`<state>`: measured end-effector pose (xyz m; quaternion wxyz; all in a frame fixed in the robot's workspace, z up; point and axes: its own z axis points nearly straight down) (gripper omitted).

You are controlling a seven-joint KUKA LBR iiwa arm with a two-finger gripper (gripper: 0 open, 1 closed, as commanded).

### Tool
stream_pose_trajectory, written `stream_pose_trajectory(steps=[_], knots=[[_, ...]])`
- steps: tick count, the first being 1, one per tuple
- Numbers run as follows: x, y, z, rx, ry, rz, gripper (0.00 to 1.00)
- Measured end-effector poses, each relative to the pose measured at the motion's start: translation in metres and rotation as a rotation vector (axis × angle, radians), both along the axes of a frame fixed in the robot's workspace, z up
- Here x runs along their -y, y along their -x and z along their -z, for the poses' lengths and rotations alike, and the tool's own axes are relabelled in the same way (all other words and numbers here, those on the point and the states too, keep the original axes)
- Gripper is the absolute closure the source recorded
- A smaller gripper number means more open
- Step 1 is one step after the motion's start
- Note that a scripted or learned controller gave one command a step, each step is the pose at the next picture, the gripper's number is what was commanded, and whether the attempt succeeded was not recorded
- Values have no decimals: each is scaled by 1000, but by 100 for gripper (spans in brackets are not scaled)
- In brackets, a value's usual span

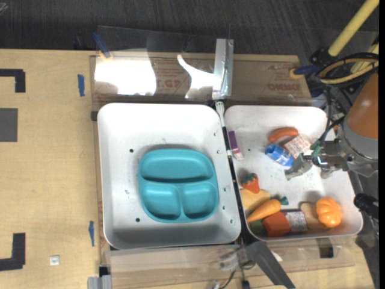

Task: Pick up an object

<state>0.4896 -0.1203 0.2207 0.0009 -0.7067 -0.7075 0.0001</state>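
The likeliest target, judging by reach, is the blue wrapped thing (278,155) w/ the orange lid-shaped piece (283,134) and a crinkly pink-white packet (296,144) bunched against it, all just to the left of and slightly above the claw (308,161) in the right bin (264,114). The claw sits low over the bin floor at the edge of that bunch; can't tell whether its fingers are wide or narrow, and nothing visibly sits between them, so I'd count nothing as held yet. Main risk: the three pieces are so close that a closing grip catches a packet corner only, or shoves the blue thing away instead of pinching it; the packet looks slick and thin, so prob. slips out on the lift. Below the claw lie a carrot (265,209), a red-orange block (276,223), a labelled tube (296,221) and a small pumpkin (328,212), packed along the near wall; a low sweep that way could knock them about. Further left of the claw, a pepper-like toy (251,182) and a purple strip (231,139) lie by the divider. Beyond that, the left bin (114,125) holds a teal divided tray (178,183), well apart, no hazard. Cables (346,68) hang above-right of the claw, near the arm; snag poss. on a big retreat over the desk (42,179).
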Motion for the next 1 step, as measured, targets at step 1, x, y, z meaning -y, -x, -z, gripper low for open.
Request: stream_pose_trajectory(steps=[1], knots=[[5, -50, 98, -7, -1, 185, 0]])
